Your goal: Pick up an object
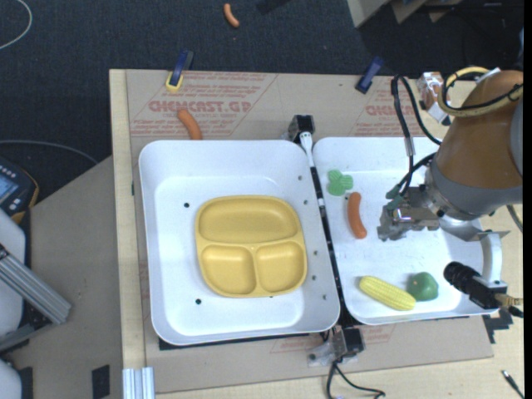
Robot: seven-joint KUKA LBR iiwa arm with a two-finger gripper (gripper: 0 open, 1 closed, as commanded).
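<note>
We view the surface (249, 98) from above, with the arm (482, 152) entering at the right and its end effector (397, 223) poised over the right-hand bin (374, 160). To the far left of the end effector lies the left-hand bin (166, 223), which holds a yellow divided plate (249, 243) with three compartments. The candidates for picking lie in the bin beneath the end effector: a corn cob (386, 293) below and slightly left of it, an orange sausage (357, 214) just to its left, a green pepper-like piece (423, 286) below it, and a small green leafy item (338, 183) up and to its left. A second sausage (190, 124) rests on the surface well up and to the left, outside both bins. We judge the task barely begun: nothing appears between the fingers and every item lies on the bin floor, so the descent, grasp and lift all remain. The end effector is seen end-on, dark against its own wrist, and we cannot tell whether it is open or closed; nor can we tell how high it stands above the bin. The arm's bulk hides the bin's right side, and its upper part is cut off at the frame edge.
</note>
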